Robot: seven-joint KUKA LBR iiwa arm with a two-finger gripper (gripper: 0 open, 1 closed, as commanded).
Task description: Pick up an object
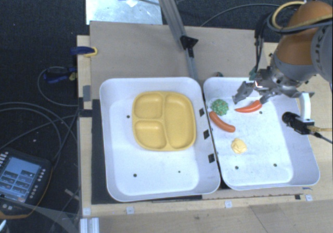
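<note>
Your right bin (281, 175) holds the toys. The gripper (254, 93) hangs with fingers spread apart, gripping nothing, right above the red chili pepper (248, 106), whose long axis runs nearly left-right, directly beneath the fingertips.

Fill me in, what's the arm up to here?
It's a pick attempt. The claw is open and poised low over the right bin, its fingers straddling the red chili pepper without gripping it. Nearby in that bin lie a green broccoli floret, an orange sausage and a small yellow piece. The left bin holds a yellow divided plate. Nothing is lifted.
</note>
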